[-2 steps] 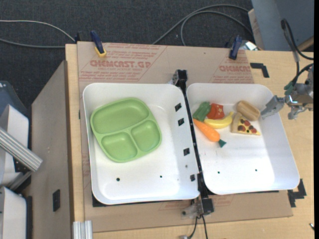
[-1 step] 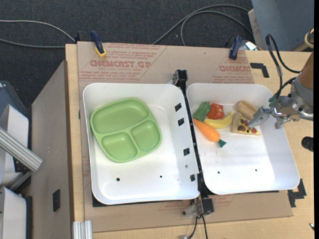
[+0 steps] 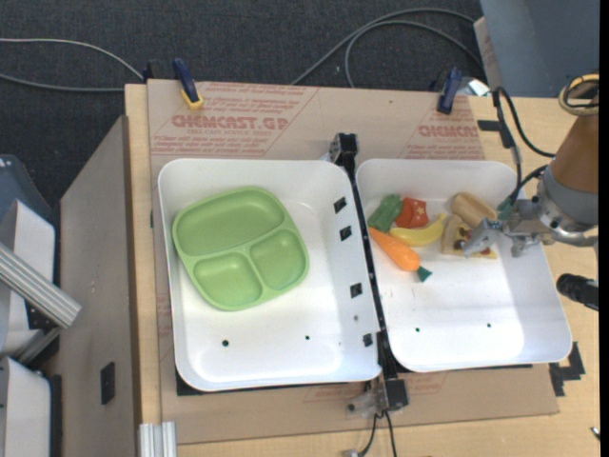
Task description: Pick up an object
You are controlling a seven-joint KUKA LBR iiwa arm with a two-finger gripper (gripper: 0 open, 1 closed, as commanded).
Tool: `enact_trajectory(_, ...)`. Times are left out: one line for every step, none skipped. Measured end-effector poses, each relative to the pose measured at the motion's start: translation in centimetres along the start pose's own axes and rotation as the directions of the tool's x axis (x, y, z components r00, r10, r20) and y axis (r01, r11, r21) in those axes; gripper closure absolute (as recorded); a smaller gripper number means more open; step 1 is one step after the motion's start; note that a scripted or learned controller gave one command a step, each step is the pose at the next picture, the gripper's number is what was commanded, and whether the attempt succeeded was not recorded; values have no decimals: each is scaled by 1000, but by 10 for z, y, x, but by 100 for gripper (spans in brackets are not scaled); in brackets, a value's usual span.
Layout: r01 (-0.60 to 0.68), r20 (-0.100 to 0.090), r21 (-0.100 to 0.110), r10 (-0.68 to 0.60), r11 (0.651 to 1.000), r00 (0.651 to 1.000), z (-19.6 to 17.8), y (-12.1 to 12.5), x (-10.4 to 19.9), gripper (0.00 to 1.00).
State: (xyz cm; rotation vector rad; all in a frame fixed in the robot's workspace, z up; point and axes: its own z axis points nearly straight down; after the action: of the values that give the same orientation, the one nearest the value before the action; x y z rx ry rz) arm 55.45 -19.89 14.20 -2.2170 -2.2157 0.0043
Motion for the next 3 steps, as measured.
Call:
enact_trajectory(1,-1,0,-1,1000,1000,53,-1,1,0)
enact_trajectory(1,2,-7,-1,1000,1000,38,1,0,100)
enact_trajectory(2,5,-13,-2,1000,1000,-7,0,6,100)
